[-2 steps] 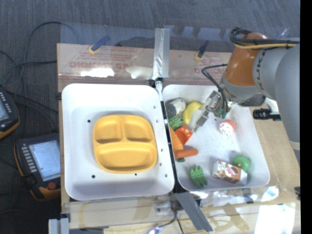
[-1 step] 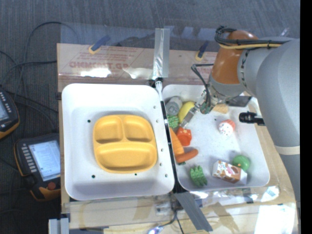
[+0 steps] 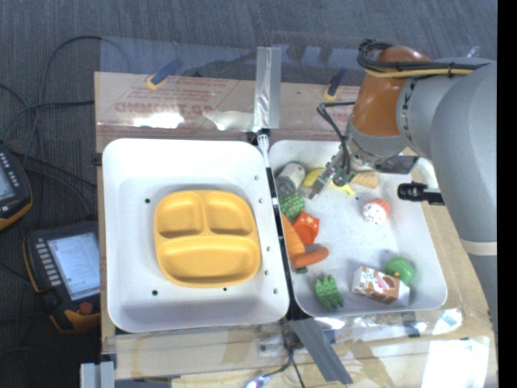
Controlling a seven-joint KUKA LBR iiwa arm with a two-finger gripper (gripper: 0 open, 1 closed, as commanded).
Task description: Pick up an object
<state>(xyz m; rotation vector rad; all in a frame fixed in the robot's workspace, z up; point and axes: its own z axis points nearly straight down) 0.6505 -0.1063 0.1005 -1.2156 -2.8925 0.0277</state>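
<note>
Your gripper [image 3: 333, 174] sits low in the right bin [image 3: 420, 289], near its far-left corner; fingers are blurred, so you cannot tell if they are apart or together. Nothing shows between them.

Crowded there: a grey-white object [image 3: 288, 173] just left, a yellow piece [image 3: 313, 176] under the fingers, a tan piece [image 3: 365, 181] just right. Along the left wall runs a stack: green block [image 3: 292, 205], red block [image 3: 306, 229], orange carrot [image 3: 288, 237], red sausage-like piece [image 3: 311, 255].

More room mid-bin. A white-and-red ball [image 3: 374, 211] lies apart. Near the front edge: green ridged toy [image 3: 328, 291], small carton [image 3: 377, 284] touching a green ball [image 3: 400, 270].

Left bin [image 3: 129, 176] holds a yellow divided tray [image 3: 208, 237], with bare floor around it.

The arm hides the right bin's far-right corner.
</note>
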